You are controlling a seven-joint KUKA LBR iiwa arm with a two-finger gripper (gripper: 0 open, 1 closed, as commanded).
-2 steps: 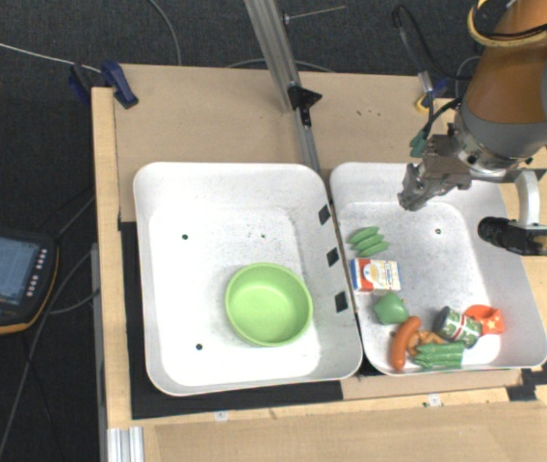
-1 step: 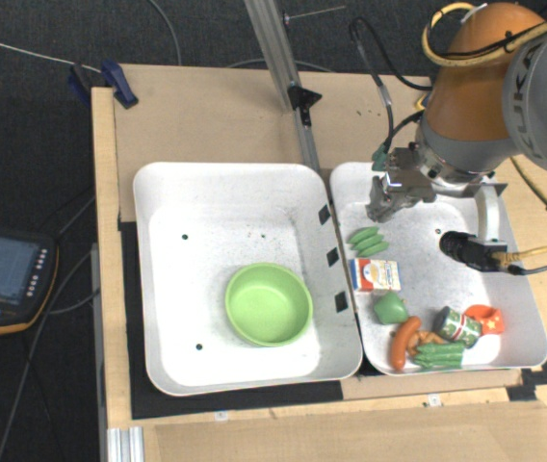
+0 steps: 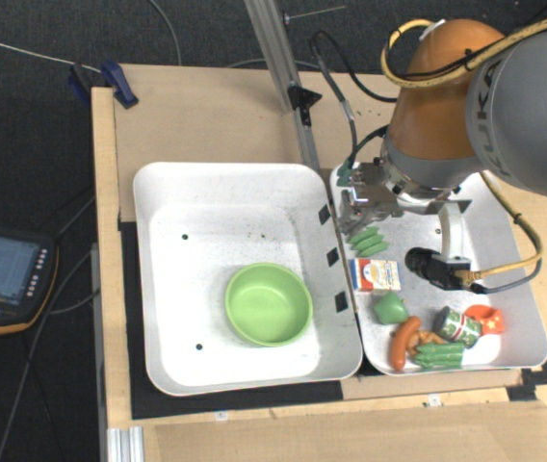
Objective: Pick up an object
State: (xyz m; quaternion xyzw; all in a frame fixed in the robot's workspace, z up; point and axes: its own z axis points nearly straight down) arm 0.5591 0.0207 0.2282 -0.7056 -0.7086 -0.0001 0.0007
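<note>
Camera view: grey arm (image 3: 505, 94) with orange band enters from right, wrist bent down over right bin (image 3: 519, 258), near its left wall. Gripper (image 3: 358, 200) hangs low at bin's far left corner; how far claw is open cannot be told, nothing visibly held. Just below it green pea pods (image 3: 368, 241) lie with long axis slanting toward bin's far right. Carton (image 3: 375, 274) next, then green pepper (image 3: 390, 308), sausage (image 3: 404, 342), can (image 3: 458, 326) toward near edge. Green bowl (image 3: 268, 303) sits upright in left bin (image 3: 158, 210), near its near right corner.
</note>
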